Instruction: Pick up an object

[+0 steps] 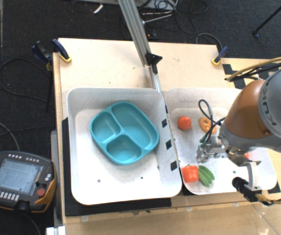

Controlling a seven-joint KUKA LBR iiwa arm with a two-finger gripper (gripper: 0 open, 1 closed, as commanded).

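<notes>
Two white bins; gripper (206, 153), jaw state unclear, hangs above pepper (190, 173) at seven o'clock, risking missing it.

This is a robotics lab or test cell rather than a home or kitchen. A pale wooden desk (111, 62) stands on dark carpet (18, 43) strewn with loose black cables (13, 72), and clamps (62, 52) grip its far corners, while a slanted aluminium pole (133, 23) rises from it. A handheld robot control pendant (18, 180) with a screen lies on the floor at the lower left, and a grey industrial arm (263, 116) with an orange band reaches over two white bins (77, 146) holding plastic toy food (198, 174).
</notes>
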